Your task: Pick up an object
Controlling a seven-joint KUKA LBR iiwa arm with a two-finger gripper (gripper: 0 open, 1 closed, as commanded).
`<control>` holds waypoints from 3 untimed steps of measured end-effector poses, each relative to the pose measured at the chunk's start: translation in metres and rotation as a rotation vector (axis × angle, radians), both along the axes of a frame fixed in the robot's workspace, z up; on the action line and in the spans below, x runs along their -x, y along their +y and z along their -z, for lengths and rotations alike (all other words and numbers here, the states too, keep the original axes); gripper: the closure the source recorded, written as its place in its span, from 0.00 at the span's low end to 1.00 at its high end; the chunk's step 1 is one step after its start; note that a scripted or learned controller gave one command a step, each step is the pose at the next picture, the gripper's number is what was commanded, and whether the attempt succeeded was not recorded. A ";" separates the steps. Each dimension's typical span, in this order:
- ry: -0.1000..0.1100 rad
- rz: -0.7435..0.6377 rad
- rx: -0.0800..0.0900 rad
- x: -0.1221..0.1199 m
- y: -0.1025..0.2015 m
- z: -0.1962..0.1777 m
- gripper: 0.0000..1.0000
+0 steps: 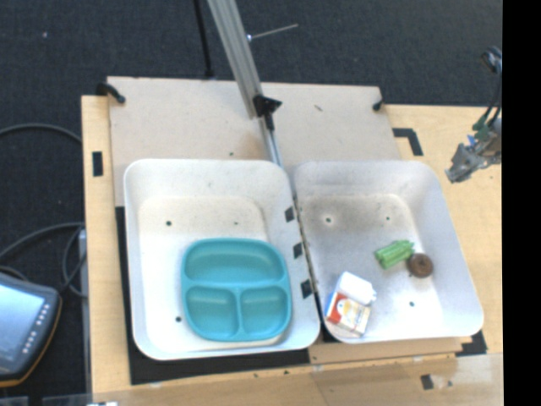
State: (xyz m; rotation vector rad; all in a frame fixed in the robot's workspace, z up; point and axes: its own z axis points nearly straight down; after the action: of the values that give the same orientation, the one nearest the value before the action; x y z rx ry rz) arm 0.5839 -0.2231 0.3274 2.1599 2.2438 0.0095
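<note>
I see my gripper parked beyond the right bin (finger state: cannot tell), leaving clear access to the green object lying inside that bin.

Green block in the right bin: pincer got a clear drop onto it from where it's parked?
Probably yes. The pincer sits off the right bin's far right edge, and the green block lies uncovered, with only the brown disc beside it.
</note>
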 end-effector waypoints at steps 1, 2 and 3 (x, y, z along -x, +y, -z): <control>-0.004 -0.004 0.002 -0.001 -0.001 -0.011 1.00; -0.009 -0.008 0.005 -0.002 -0.001 -0.022 1.00; -0.013 -0.012 0.008 -0.003 -0.001 -0.032 1.00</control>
State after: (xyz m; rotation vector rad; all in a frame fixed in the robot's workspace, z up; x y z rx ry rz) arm 0.5864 -0.2246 0.3598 2.1359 2.2463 0.0155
